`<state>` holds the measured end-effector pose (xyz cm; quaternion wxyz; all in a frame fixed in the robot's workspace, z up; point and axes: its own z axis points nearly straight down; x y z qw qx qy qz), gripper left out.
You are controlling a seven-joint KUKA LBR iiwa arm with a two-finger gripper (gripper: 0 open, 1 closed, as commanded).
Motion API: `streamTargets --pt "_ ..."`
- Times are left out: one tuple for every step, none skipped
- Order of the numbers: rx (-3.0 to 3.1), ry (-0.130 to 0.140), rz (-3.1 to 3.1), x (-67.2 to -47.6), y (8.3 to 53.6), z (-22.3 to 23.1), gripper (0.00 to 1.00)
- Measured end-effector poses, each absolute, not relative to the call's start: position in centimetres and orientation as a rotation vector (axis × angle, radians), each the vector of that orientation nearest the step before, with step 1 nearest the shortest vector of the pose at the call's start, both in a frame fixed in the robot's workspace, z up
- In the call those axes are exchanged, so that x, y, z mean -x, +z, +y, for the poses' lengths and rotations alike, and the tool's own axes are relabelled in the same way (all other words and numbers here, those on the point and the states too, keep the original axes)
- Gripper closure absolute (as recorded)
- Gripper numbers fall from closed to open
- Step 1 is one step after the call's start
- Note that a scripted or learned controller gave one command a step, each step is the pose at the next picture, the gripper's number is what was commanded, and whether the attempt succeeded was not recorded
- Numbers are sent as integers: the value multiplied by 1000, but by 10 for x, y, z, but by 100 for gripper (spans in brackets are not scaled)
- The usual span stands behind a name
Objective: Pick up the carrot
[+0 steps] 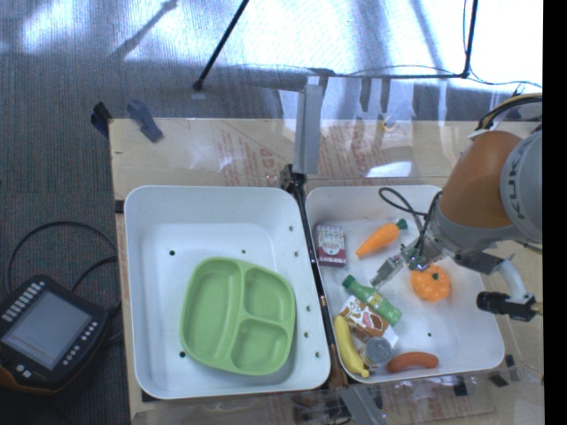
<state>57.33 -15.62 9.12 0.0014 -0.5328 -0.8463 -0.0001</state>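
Note:
The orange carrot (380,237) with a green top lies in the right bin (483,326), near its far middle, pointing left and toward me. My gripper (399,265) hangs just below and right of the carrot, between it and an orange pumpkin-like fruit (431,285). Its fingers stand open with nothing between them, and they are apart from the carrot. The grey arm with its orange band (478,184) comes in from the right.
The right bin also holds a red box (330,244), a green bottle (372,298), a snack packet (362,319), a banana (348,344), a can (378,352) and a sausage (412,361). A green divided plate (237,315) lies in the left bin (151,220).

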Motion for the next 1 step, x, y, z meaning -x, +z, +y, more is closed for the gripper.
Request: streamTargets --pt "1904 -1 -2501 -643 144 -211 0"
